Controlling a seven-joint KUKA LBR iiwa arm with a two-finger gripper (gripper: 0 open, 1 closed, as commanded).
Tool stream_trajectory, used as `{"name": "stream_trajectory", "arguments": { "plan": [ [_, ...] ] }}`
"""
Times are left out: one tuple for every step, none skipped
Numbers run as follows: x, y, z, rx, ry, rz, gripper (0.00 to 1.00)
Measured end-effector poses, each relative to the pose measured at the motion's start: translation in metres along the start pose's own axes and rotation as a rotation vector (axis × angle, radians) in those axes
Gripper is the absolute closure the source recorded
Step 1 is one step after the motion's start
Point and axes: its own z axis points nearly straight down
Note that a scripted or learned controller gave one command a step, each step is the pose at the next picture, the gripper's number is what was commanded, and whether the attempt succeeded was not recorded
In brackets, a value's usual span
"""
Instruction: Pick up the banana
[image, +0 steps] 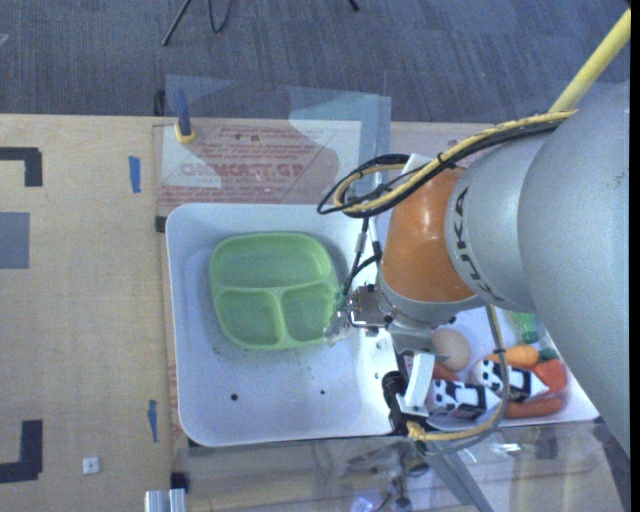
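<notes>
My grey arm with its orange band (430, 250) hangs over the divide between the two white bins and hides much of the right bin (575, 405). The gripper (345, 318) shows as a small metal part under the wrist. It is at the right edge of the green divided plate (270, 290) in the left bin (190, 330).
In the right bin, beside the arm, lie a pale egg-shaped thing (452, 350), a black-and-white cow-patterned toy (480, 385), an orange carrot-like toy (535, 362), a red thing (530, 405) and a bit of green (525, 325). A clear sheet (250, 150) lies behind the bins.
</notes>
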Motion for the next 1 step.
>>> {"name": "stream_trajectory", "arguments": {
  "plan": [
    [-0.0013,0.008,0.0135,0.004,-0.011,-0.061,0.0]
  ]
}}
